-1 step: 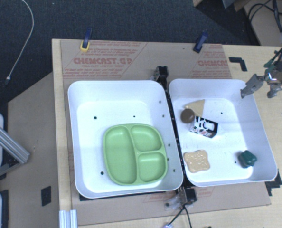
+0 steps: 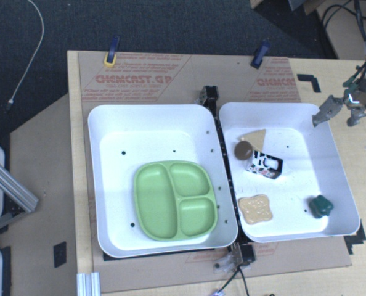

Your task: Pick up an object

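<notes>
Two shallow white bins are sitting side by side on a cardboard-covered bench (image 2: 170,79). The left bin (image 2: 109,134) is holding a green divided plate (image 2: 174,199), lying flat toward its near edge, with bare white floor stretching behind it and to its left. A dark clamp (image 2: 209,94) is sitting at the far end of the seam where the two bins are meeting.

In the right bin (image 2: 331,147), four small things are lying well apart from the far right corner. A brown round piece (image 2: 243,149) is resting just beside a tan wedge (image 2: 255,136), near the dividing wall. A black-and-white printed packet (image 2: 265,164) is lying just beside them, toward the middle. A beige toast-like slab (image 2: 255,209) is lying near the front edge, and a dark green lump (image 2: 321,206) is sitting near the front right rim.

The gripper (image 2: 341,111) is hovering over the bin's far right rim, its fingers spread apart and holding nothing, with open floor lying between it and the objects.
</notes>
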`<state>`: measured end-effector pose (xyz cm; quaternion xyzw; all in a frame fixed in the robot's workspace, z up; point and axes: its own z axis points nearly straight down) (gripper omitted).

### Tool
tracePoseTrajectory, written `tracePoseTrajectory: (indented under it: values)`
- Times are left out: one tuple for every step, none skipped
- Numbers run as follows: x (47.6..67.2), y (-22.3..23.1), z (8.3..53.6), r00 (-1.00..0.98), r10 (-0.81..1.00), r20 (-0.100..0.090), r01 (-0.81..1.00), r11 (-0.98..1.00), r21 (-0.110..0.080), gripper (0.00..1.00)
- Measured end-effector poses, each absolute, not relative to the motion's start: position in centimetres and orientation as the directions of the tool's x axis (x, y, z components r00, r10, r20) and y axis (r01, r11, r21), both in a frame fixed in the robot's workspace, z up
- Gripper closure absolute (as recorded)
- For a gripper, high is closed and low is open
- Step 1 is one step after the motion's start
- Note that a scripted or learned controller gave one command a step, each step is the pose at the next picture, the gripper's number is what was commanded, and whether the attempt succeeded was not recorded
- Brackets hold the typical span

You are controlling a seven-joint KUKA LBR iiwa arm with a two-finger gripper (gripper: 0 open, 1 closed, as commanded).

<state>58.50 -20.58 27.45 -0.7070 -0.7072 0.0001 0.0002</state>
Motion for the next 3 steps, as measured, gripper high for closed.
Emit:
tracePoseTrajectory:
  values:
    - [57.9,-21.4,22.7,0.000,1.000,0.000,1.000,0.000,-0.001,0.00]
    - [57.6,-20.6,18.0,0.000,1.000,0.002,1.000,0.000,-0.006,0.00]
    - [57.8,-19.8,13.4,-0.001,1.000,0.002,1.000,0.001,-0.005,0.00]
